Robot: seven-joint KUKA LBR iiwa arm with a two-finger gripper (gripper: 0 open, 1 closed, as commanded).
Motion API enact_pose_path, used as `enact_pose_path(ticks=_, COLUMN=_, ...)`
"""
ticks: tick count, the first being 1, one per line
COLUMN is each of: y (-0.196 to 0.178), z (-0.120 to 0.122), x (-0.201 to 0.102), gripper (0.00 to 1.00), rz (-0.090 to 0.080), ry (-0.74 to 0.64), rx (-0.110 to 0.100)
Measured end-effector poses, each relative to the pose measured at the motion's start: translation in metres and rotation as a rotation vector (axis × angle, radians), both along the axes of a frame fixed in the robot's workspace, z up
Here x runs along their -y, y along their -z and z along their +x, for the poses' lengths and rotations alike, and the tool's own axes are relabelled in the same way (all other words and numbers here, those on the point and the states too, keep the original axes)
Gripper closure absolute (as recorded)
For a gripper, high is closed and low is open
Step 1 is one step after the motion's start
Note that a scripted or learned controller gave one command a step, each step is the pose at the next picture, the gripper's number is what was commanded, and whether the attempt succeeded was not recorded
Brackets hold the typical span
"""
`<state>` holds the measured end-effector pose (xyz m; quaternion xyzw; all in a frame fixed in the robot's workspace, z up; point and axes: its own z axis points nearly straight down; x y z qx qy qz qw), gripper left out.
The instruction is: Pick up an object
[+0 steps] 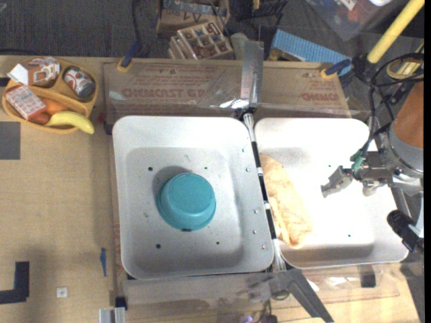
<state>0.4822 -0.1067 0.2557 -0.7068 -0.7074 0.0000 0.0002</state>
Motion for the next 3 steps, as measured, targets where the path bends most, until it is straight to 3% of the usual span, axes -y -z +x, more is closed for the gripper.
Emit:
enact_pose_path(ticks=1, y=0.044, z=0.100, x=-0.038, gripper=0.00, rz=0.000, ry=0.098, rx=0.002)
enact_pose_path(ticks=2, y=0.004, z=0.119, x=0.035, gripper=0.00, rz=-0.002, ry=-0.046, rx=0.004)
enact_pose_path(ticks=3, y=0.067, z=0.080, x=-0.006, gripper=0.00, rz=0.000, ry=0.042, rx=0.000)
